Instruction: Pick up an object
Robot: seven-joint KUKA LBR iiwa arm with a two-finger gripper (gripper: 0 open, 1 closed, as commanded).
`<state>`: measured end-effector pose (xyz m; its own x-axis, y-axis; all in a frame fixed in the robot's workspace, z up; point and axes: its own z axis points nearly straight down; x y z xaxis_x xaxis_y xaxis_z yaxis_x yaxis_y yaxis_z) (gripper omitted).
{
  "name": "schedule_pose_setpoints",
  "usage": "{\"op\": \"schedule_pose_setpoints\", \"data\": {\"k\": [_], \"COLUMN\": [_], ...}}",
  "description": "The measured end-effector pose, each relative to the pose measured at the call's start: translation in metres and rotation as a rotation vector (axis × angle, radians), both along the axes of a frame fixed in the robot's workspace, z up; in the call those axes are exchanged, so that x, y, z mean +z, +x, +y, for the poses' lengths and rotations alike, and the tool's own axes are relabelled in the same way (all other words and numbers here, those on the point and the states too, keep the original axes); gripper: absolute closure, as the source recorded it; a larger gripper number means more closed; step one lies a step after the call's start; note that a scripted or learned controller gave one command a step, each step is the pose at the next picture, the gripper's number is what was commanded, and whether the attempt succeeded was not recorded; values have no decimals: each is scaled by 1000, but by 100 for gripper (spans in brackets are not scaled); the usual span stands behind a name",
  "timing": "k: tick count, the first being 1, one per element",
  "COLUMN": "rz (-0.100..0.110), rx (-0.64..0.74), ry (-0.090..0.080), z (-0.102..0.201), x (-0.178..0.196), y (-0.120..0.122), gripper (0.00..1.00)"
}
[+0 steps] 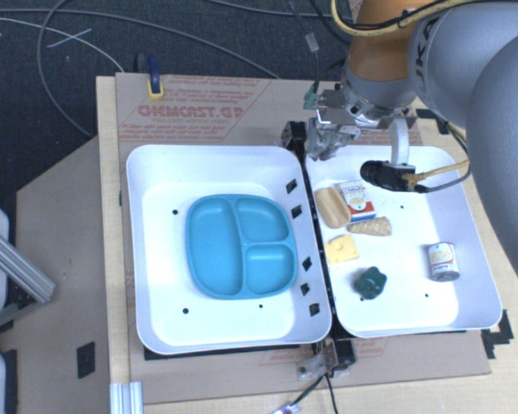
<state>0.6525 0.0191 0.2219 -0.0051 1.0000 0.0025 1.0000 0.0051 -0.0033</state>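
Arm: orange-banded wrist looms closest.
Gripper (328, 141): at right bin's (475, 266) far-left corner — grip unreadable.
Bread roll (331, 206): just nearward — lengthwise along the divider.

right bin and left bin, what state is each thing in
blue divided plate: flat in left bin, nothing on it
can: on its side
bread roll: lying flat
cheese wedge: lying flat
green pepper: lying apart from the rest
tool: above the right bin's far edge
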Motion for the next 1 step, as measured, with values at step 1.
{"op": "schedule_pose_setpoints", "data": {"k": [1], "rz": [0], "rx": [0], "ry": [0], "z": [43], "x": [3], "y": [-9], "gripper": [100]}}
